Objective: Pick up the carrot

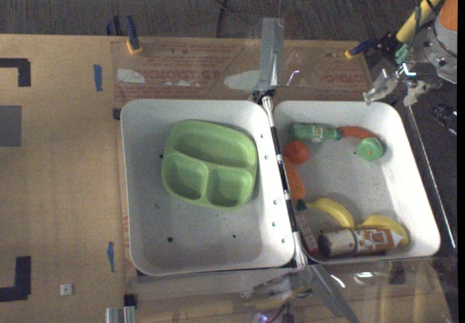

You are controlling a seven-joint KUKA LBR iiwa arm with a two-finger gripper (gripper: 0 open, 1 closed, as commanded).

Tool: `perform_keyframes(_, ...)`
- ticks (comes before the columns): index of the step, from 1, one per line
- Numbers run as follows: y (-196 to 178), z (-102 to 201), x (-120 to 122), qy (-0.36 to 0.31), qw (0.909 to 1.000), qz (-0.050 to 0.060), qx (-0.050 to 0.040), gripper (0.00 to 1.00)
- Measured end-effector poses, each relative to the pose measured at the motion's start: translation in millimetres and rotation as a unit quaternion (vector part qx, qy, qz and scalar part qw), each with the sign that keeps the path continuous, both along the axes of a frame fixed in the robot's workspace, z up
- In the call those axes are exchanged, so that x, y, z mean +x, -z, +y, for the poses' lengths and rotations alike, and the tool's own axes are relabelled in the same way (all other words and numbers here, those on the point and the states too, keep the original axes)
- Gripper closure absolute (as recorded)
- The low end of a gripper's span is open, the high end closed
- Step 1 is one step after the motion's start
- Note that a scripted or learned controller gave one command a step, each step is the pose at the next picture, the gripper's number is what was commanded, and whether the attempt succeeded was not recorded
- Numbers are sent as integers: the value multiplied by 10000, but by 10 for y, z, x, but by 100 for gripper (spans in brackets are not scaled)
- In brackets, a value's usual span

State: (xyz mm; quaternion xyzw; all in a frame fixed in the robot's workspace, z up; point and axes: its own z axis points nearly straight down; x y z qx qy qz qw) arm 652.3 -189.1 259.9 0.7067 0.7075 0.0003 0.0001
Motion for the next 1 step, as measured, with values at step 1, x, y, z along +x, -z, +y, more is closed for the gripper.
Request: perform_keyframes(1,1030,364,-81,-1298,9915,4,1,0)
